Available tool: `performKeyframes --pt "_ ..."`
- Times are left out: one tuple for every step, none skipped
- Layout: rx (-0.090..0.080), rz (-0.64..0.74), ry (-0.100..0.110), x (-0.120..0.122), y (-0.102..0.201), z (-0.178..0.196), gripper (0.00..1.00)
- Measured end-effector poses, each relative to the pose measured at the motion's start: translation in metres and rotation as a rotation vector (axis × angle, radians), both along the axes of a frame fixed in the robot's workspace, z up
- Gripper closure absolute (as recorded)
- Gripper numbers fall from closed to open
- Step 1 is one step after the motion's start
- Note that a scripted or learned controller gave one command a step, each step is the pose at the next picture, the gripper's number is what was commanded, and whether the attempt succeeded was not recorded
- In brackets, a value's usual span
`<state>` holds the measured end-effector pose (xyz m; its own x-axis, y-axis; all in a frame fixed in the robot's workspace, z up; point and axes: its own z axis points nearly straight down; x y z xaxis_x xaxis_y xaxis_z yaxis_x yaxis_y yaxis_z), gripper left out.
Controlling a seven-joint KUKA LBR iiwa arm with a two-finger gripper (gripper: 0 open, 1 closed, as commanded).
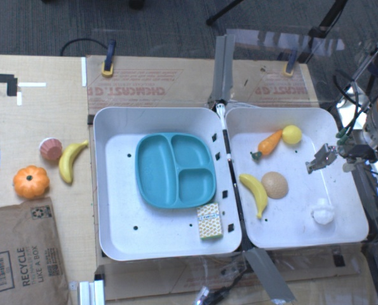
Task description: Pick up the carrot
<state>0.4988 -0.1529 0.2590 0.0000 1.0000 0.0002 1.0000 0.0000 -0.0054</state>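
Two white bins sit side by side on the bench. Toward the right bin's (347, 237) far edge lies the carrot (270, 142), its long axis slanted, thick end up-right touching a lemon (291, 134), green tip down-left. At that bin's right edge hovers the gripper (321, 159), its state unclear, well apart from the carrot.

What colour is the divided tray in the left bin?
The divided tray is plain teal-blue with no pattern, seen clearly in the camera view.
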Motion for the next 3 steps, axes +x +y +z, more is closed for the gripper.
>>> performKeyframes --pt "-0.001 0.014 -0.003 0.062 0.037 -0.049 0.00" --pt "-0.002 -0.179 -0.007 0.142 0.030 -0.166 0.00" --pt "-0.004 -0.176 -0.005 0.141 0.030 -0.158 1.00"
